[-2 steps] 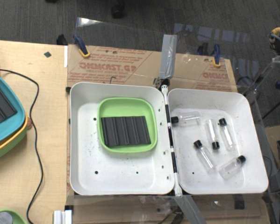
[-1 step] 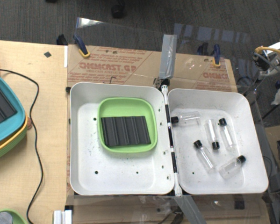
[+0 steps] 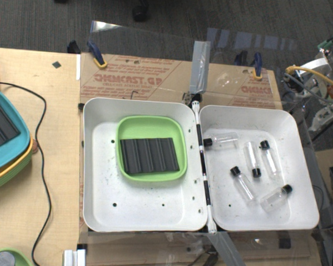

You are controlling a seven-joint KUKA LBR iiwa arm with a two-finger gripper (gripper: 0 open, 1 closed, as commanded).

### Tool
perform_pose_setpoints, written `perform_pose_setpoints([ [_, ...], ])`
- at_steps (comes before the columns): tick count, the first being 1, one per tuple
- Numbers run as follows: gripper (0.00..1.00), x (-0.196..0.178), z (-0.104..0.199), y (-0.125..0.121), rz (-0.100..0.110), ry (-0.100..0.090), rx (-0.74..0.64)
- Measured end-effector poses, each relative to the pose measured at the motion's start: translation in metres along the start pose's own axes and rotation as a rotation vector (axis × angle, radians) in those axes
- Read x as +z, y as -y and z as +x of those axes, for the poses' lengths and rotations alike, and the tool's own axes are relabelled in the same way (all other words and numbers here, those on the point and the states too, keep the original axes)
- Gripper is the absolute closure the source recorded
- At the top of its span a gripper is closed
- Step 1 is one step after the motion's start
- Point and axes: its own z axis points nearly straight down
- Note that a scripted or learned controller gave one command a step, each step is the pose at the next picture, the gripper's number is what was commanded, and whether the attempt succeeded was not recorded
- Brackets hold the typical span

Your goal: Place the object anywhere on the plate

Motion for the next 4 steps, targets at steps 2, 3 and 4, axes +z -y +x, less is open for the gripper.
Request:
perform_pose_setpoints([
  [2,0.00,-0.052,-0.005,-0.019,0.000,-0.001,0.004],
  [3,0.00,-0.012,-0.006,0.006,0.000,0.000,0.000],
  [4,0.00,0.005,-0.009,0.067,0.000,0.000,0.006],
])
